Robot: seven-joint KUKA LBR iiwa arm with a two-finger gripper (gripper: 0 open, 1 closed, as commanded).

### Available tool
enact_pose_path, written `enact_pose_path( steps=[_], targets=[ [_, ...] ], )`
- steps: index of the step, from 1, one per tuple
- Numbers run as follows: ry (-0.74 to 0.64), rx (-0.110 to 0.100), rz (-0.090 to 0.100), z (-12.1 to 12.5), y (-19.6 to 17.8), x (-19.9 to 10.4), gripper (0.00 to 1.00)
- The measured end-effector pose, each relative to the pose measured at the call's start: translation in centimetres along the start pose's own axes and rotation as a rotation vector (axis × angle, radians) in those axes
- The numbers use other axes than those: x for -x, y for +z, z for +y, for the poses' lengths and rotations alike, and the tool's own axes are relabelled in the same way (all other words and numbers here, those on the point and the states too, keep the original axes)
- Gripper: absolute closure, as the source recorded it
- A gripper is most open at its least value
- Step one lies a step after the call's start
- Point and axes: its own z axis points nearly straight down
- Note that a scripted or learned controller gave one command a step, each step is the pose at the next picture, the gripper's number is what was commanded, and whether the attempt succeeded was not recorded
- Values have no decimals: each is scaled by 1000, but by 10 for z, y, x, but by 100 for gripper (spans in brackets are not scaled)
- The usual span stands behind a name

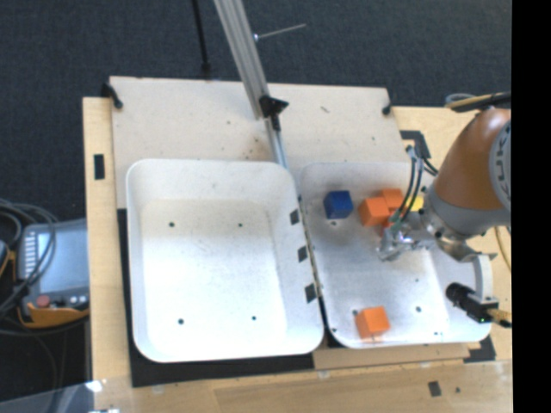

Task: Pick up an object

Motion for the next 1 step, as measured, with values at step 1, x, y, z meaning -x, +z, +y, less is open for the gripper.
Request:
enact_pose_path(
  steps=[1],
  targets=[
    [-1, 1, 0, 4, -46, -5, 100]
  ],
)
